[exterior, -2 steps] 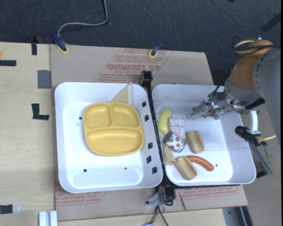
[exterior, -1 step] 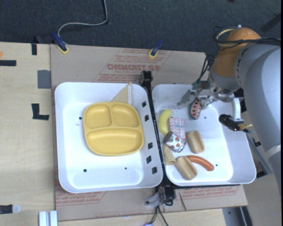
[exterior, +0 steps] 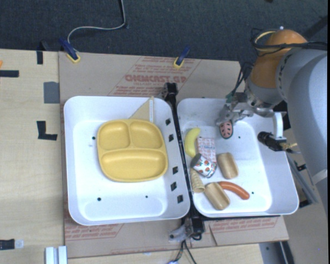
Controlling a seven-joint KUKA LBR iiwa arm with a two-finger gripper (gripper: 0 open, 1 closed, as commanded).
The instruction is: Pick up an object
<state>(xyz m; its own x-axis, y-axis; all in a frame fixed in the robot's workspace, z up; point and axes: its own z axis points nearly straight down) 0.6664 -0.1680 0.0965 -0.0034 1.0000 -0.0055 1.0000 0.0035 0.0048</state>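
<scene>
The hand (exterior: 229, 121) hung over the upper part of the right-hand shallow white bin (exterior: 275, 199), with a small round pinkish slice speckled with dark seeds (exterior: 226, 129) at its tip; the slice appeared to sit between the fingers, though whether it was truly pinched or merely lay beneath them on the bin floor could not be told from this slant, nor how wide the fingers stood; the remaining toys lay lower in the same bin: a small yellow plastic banana (exterior: 192, 141) by the dividing wall, a crinkled red-and-white foil packet (exterior: 205, 157) just beside it, a tan bread roll (exterior: 227, 165), a second tan roll (exterior: 216, 196) touching an orange-red sausage (exterior: 235, 190), and a pale ridged cone-like piece (exterior: 197, 182) near the wall; the left-hand bin (exterior: 77, 147) held a yellow sectioned plastic plate (exterior: 133, 150); judged from here, the chief risk was a thin, edge-on hold; a flat slice caught only at its rim could pivot and drop once lifted, and a fall near the banana might scatter the cluster below.
</scene>
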